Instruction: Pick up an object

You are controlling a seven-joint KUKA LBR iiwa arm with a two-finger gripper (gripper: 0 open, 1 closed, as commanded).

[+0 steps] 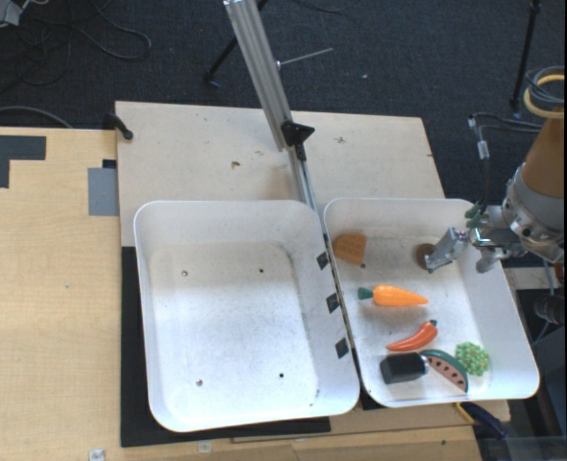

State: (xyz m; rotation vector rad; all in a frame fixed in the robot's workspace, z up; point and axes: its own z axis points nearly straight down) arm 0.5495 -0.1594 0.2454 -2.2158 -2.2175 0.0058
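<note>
Gripper [444, 254] hangs at the right of the frame, over the right bin [514, 353], near a small brown object [425, 254]; its state I cannot tell. Nothing looks lifted yet (carrot [400, 297] and the others lie on the floor), so the pick remains.

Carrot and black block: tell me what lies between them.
In the camera view, the red pepper lies between the carrot and the black block.
</note>
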